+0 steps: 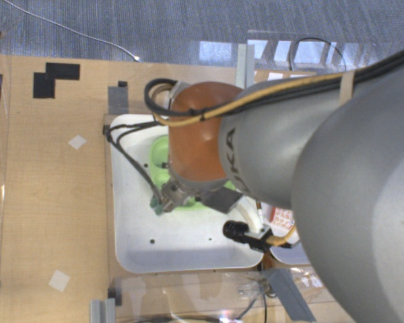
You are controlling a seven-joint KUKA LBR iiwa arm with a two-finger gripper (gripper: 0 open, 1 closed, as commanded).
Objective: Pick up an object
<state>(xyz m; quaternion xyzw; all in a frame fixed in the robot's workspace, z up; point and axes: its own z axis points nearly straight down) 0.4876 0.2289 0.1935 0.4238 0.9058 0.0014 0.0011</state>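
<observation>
Grey arm (337,153) overhangs the left white bin (131,247), its claw (163,204) low against a pale green object (160,155) near the bin's middle, claw state indeterminate; object judged light, smooth plastic, best gripped across its exposed edge.

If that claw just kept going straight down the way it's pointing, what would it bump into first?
Most likely the green object lying in the left white bin. The gripper points down at that object's edge; depth is hard to judge, so it may instead meet the bin floor beside it.
</observation>
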